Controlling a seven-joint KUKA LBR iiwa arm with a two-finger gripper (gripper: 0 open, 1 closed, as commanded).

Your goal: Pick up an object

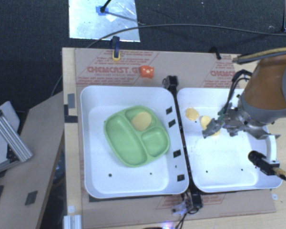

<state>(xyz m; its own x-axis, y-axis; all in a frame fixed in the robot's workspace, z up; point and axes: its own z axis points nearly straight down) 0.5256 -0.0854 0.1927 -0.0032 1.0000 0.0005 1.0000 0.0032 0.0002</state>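
The object to pick up is most likely one of the small yellow pieces in the right bin [229, 175]. One yellow piece [192, 113] lies near the upper left corner of this bin, and a second yellow piece [207, 122] lies just beside it, very close to the claw [210, 130]. A third yellowish piece [142, 121] rests in the top compartment of the green divided plate [133, 137], which sits in the left bin [95, 175].

The arm reaches in from the right, and the claw is low over the floor of the right bin, next to the second yellow piece. The view does not make clear how the claw stands, open or closed, and nothing is seen to be held by it.

So the task seems to be at its early part: the claw is near a piece, but the pick is not yet done. All pieces appear to lie on their surfaces. Closing on a piece and lifting it remains
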